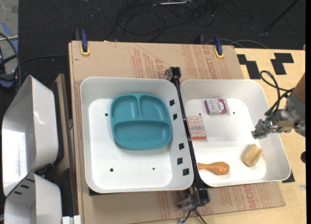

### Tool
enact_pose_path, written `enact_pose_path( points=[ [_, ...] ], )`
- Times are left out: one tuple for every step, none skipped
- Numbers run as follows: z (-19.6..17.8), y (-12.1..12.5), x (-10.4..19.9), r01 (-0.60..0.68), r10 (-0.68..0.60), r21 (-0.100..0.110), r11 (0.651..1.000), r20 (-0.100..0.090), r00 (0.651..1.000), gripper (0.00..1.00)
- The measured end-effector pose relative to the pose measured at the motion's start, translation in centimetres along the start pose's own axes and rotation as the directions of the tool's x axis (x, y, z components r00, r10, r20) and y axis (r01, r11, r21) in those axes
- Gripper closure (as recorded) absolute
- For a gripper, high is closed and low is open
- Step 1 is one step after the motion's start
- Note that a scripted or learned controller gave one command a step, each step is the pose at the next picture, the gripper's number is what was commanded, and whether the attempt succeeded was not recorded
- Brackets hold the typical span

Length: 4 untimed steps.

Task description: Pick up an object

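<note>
Arm (300, 106) cut off by right edge; claw (260, 129) fingers indistinct.

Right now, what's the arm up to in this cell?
The gripper sits low over the right bin's right side, just above the tan block, with nothing visibly held. Also in that bin: an orange drumstick-shaped toy, a purple packet and a pink packet. A teal divided plate lies in the left bin.

Lab: clamped cardboard bench (146, 58), floor cables (146, 11).
</note>
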<state>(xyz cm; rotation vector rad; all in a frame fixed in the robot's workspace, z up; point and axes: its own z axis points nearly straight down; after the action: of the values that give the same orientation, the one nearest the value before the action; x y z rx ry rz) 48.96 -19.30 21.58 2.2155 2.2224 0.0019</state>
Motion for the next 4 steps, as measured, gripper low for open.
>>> enact_pose_path(
  points=[
    [-1.0, 1.1, 5.2, 0.005, -0.005, 0.001, 1.000, -0.002, 1.000, 1.00],
    [-2.0, 0.8, 10.8, 0.006, -0.006, 0.003, 1.000, -0.004, 1.000, 1.00],
    [-2.9, 1.3, 16.4, 0.006, -0.006, 0.002, 1.000, -0.003, 1.000, 1.00],
    [-2.1, 1.2, 20.8, 0.005, -0.005, 0.005, 1.000, -0.003, 1.000, 1.00]
  ],
)
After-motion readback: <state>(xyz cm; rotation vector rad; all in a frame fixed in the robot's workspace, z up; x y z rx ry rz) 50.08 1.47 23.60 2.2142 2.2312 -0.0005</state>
